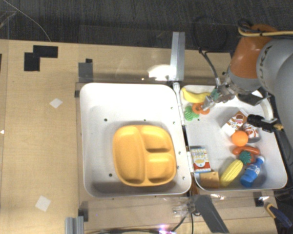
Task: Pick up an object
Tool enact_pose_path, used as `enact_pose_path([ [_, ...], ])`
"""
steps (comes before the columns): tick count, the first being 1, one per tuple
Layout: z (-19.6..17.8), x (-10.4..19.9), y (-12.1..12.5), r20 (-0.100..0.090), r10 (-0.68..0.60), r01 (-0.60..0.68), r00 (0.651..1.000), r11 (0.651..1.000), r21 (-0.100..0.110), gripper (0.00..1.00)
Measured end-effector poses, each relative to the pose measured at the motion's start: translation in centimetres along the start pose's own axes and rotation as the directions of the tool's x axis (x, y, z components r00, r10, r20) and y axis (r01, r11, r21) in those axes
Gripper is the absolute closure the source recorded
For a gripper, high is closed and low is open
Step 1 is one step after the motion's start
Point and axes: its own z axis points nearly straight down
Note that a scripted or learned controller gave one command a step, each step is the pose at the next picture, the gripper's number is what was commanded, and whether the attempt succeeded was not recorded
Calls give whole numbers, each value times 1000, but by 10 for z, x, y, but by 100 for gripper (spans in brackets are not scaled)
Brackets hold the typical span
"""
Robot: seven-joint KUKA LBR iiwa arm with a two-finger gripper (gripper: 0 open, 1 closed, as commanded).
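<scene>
my gripper [211, 99] low in right bin's [278, 177] back-left corner | finger state: can't tell | touching or just over banana [193, 95] and orange ring [201, 109] | green toy [189, 114] just beside

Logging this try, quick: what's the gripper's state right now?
Gripper: low in the right bin's far left corner by the banana; open or shut cannot be told.

A small orange-and-green plastic toy [201, 108] is lying at the right bin's ten o'clock corner, touching a yellow plastic banana [193, 96] at its eleven o'clock.
</scene>
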Motion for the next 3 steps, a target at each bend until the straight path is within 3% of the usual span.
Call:
enact_pose_path([
  [1,-83,34,28,-3,371,-370,929,929,14,100],
  [2,-81,34,26,-2,372,-372,928,928,17,0],
  [3,17,6,13,0,478,-478,878,878,14,0],
])
